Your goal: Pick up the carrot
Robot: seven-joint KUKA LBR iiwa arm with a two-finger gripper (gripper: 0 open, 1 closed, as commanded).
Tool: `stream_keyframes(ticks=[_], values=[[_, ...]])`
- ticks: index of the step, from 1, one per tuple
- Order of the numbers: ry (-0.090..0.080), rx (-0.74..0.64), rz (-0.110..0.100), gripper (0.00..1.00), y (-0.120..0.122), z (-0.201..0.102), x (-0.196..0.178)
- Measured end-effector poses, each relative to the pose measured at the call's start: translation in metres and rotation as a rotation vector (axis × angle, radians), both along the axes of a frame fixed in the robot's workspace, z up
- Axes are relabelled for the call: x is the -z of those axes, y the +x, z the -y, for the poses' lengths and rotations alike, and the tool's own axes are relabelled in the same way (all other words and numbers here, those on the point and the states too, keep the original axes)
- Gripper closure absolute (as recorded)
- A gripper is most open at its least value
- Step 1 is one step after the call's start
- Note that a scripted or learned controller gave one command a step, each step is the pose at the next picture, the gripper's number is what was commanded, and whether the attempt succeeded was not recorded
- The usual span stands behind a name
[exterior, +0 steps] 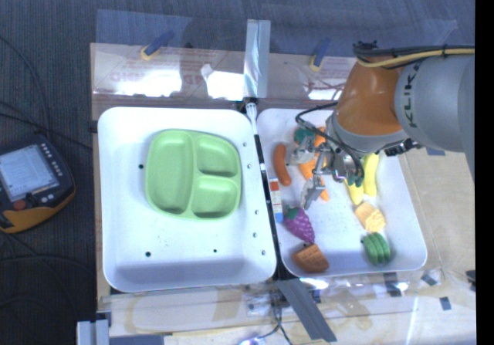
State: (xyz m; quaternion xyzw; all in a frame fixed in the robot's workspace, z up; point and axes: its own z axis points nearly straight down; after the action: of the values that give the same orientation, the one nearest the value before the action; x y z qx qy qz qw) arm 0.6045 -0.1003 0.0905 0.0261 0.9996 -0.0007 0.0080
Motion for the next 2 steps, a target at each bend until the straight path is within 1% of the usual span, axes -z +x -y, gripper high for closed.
stream_keyframes(ticks=[1, 2], values=[[-0.003, 0.0, 0.006, 1.0, 0.002, 0.0, -0.012], [-0.004, -0.387, -0.006, 1.0, -0.014, 0.002, -0.156]])
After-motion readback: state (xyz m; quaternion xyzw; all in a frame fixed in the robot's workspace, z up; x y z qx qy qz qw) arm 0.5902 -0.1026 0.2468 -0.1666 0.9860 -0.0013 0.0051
